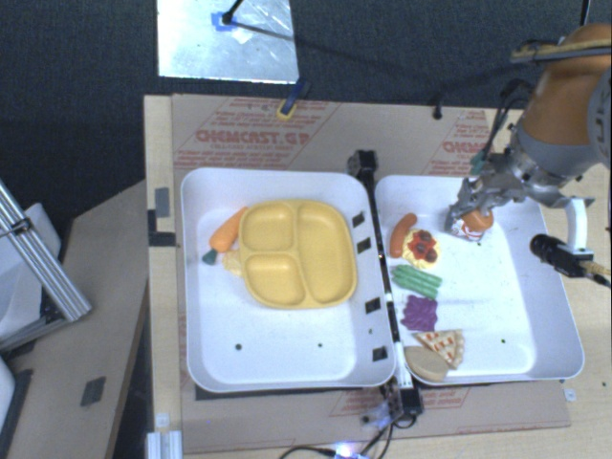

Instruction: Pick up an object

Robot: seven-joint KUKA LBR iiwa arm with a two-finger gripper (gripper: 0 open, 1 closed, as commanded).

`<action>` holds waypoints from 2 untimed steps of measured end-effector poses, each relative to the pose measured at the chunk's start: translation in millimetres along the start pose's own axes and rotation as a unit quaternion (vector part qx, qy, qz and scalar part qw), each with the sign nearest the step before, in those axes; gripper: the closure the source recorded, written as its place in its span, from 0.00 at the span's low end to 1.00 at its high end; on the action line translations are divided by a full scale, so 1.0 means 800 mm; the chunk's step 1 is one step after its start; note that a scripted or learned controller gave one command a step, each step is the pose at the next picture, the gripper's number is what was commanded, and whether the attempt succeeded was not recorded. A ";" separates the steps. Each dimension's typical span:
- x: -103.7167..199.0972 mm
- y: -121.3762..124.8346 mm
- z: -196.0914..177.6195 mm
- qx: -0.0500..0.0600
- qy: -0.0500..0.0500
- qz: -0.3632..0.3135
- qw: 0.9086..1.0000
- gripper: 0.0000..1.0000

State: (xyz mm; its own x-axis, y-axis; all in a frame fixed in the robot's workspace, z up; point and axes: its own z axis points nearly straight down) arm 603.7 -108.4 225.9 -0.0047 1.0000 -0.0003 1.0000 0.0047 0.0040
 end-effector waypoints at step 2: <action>0.154 0.010 0.000 0.001 0.001 -0.003 1.000 1.00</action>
State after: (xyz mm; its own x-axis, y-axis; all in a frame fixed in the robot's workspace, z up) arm 610.8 14.7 225.5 -0.0108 0.9999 0.0023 0.9999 0.0108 0.0027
